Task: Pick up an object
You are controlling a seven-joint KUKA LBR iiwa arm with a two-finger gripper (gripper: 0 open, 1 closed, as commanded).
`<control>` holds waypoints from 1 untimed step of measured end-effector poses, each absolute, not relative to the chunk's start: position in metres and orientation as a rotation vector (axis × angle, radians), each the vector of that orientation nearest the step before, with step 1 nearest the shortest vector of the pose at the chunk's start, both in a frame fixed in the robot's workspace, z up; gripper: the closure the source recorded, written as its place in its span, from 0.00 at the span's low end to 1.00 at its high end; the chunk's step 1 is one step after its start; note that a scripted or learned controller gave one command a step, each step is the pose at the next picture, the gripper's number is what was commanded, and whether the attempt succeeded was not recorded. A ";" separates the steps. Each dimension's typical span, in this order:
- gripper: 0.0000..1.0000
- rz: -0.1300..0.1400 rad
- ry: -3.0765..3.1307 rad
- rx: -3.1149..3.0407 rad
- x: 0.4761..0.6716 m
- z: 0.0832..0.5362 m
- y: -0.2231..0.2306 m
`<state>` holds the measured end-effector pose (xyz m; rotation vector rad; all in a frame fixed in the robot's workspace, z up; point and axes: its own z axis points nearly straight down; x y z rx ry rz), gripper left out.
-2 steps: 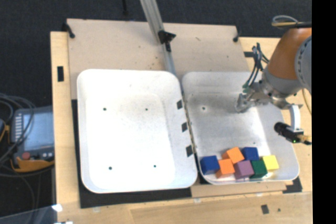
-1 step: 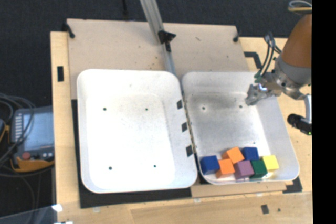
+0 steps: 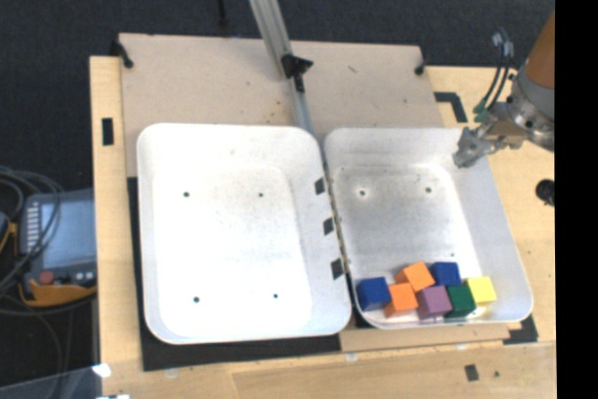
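Several small coloured cubes lie clustered at the near edge of the right bin: a blue cube, two orange cubes, a second blue cube, a purple cube, a green cube and a yellow cube. My gripper hangs over the far right corner of that bin, well away from the cubes. Nothing shows between its fingers.
The left bin sits beside the right one, with dark clips along the shared edge. A slanted metal pole rises from behind the bins. A grey control box with cables lies off the bench at the left.
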<state>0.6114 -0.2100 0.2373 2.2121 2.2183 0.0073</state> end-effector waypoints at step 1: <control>1.00 -0.005 2.221 2.220 0.611 0.215 -0.212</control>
